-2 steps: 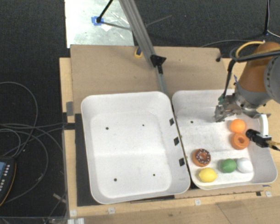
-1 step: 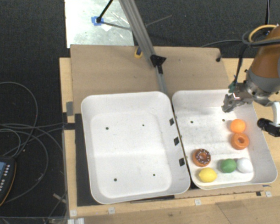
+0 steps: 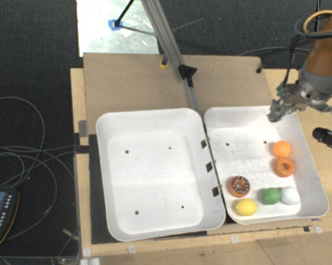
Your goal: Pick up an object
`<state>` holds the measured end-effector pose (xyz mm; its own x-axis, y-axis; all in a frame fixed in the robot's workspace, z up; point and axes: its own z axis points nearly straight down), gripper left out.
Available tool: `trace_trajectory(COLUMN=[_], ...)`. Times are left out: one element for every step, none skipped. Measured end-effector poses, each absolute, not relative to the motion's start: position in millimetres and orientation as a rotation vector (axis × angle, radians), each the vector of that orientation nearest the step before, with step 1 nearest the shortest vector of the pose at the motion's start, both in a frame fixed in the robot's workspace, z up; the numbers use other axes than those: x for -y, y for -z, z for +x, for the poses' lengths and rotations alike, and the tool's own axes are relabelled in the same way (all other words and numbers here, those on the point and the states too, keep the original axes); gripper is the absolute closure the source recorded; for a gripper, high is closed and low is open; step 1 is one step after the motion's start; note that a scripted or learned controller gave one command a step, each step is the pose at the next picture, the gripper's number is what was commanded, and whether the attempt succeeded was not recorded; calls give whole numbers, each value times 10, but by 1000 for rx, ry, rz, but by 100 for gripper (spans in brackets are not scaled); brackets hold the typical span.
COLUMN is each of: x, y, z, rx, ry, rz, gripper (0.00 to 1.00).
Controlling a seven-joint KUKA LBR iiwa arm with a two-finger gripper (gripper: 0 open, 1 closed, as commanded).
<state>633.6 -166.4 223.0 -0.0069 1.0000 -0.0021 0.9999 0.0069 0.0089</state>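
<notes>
Nearest, along the right bin's (image 3: 312, 203) near wall, sat a lemon (image 3: 246, 207), lime (image 3: 270, 195) and white ball (image 3: 290, 195); farther lay a donut (image 3: 239, 186), orange ring (image 3: 285, 166) and orange (image 3: 282, 148). Fingers (image 3: 274, 115) hovered at the far right; whether apart, I couldn't tell.

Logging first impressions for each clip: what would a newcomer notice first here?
A cluster of small bright toys in the right white bin: orange ball, orange ring, brown frosted donut, green ball, white ball, yellow lemon. The grey gripper hangs over that bin's far edge.
</notes>
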Motion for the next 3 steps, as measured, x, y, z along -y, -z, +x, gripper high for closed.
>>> trace_trajectory(x=[1662,1193,760], y=[-2856,-2833,-2679], z=[6281,6197,6057], rx=[-2222,-2232,-2233], ry=[-8,-2,0], rz=[2209,2211,2212], gripper=[100,100,100])
